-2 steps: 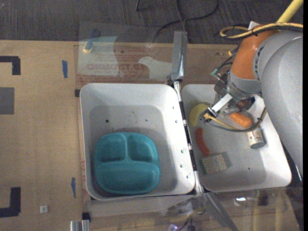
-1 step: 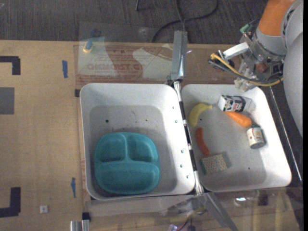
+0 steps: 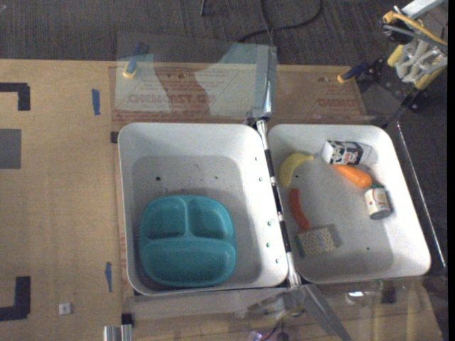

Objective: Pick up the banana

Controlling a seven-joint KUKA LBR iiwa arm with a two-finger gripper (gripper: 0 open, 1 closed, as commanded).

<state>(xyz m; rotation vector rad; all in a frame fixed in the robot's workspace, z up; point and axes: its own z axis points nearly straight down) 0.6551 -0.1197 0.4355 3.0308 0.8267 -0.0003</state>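
A yellow banana [image 3: 293, 168] lies in the right bin [image 3: 405, 190], against its left wall near the back. It is short, curved and rests flat on the bin floor. Nothing touches it.
The right bin also holds a small white carton [image 3: 345, 152], an orange carrot [image 3: 353, 175], a small can [image 3: 377, 202], a red chili [image 3: 298, 209] and a speckled sponge [image 3: 318, 241]. A teal divided plate [image 3: 187, 241] lies in the left bin [image 3: 142, 155]. Yellow and white equipment [image 3: 416, 38] stands at the top right.
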